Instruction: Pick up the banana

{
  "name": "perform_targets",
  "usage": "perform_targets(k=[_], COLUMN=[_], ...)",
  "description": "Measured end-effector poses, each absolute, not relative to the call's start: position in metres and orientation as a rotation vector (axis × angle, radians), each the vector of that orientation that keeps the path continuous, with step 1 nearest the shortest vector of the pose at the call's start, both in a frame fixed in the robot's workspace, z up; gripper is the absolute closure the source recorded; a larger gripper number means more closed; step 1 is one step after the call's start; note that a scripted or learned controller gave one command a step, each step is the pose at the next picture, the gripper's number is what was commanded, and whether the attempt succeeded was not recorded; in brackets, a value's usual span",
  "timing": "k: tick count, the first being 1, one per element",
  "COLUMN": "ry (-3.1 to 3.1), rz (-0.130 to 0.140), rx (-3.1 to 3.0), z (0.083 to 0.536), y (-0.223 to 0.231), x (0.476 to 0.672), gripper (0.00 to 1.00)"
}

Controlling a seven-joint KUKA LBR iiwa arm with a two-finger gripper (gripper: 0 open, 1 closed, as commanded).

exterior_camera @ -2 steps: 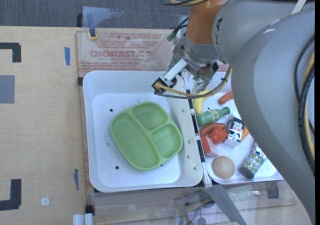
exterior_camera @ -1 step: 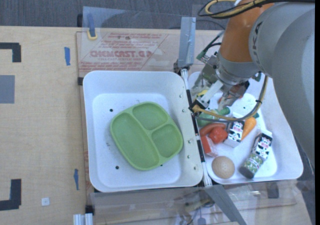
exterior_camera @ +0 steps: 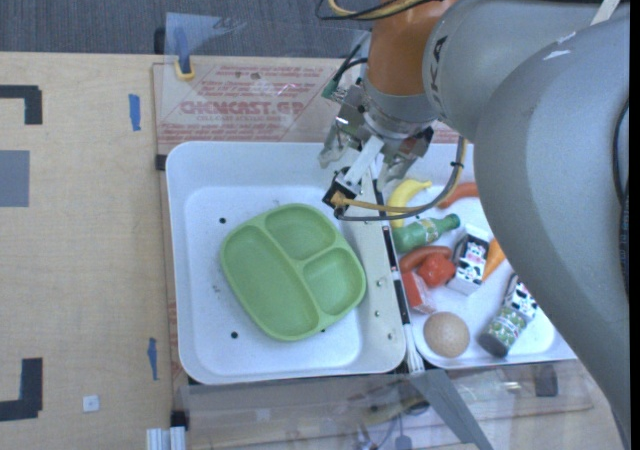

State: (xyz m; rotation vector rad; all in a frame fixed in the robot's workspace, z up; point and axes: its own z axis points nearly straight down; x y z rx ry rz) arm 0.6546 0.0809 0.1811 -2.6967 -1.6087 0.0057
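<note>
The yellow banana point(exterior_camera: 409, 191) lies at the far left of the right bin point(exterior_camera: 556, 339), close to the divider between the two bins. My gripper point(exterior_camera: 381, 160) hangs over the far edge of that bin, directly above and touching or nearly touching the banana's upper end. The wrist and the grey arm cover the top of the banana, so I cannot tell whether it is gripped. Its curved lower part shows free against the white bin floor.
A green divided plate point(exterior_camera: 292, 271) lies in the left bin point(exterior_camera: 185, 238). The right bin holds a green bottle point(exterior_camera: 426, 231), a red pepper point(exterior_camera: 432, 267), a small milk carton point(exterior_camera: 470, 263), an orange carrot point(exterior_camera: 495, 254), a tan egg point(exterior_camera: 447, 333) and a can point(exterior_camera: 508, 323).
</note>
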Motion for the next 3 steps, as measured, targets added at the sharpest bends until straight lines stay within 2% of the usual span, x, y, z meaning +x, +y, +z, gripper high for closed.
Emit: perform_targets(k=[1, 2, 3], ry=[-1.545, -1.741, -2.021], rz=[0.01, 0.006, 0.007], rx=[-2.73, -2.613, -2.397], z=[0.181, 0.181, 0.125], y=[0.006, -0.019, -0.108], x=[0.559, 0.656, 0.614], gripper=[0.0, 0.0, 0.0])
